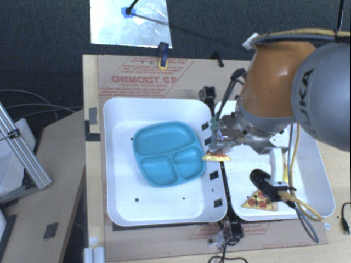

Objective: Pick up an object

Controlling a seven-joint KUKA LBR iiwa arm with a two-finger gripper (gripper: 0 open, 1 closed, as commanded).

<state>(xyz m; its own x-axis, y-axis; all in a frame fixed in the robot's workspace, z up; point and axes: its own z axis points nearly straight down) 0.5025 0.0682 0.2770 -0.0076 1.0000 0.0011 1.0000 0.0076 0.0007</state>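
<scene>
My gripper [219,147] hangs over the ridge between the two white bins, fingers pointing down. A small flat yellow and red toy food piece [216,158] sits between the fingertips, lifted above the bin rims, and the fingers are shut on it. A toy pizza slice [259,203] lies at the near edge of the right bin [323,199]. In the middle of the left bin [118,201] rests a blue divided plate [167,153], just left of the gripper.
The large grey and orange arm covers most of the right bin. Black clips line the ridge between the bins [215,174]. A cardboard sheet [142,78] lies under and behind the bins, with a shiny panel [129,15] beyond it.
</scene>
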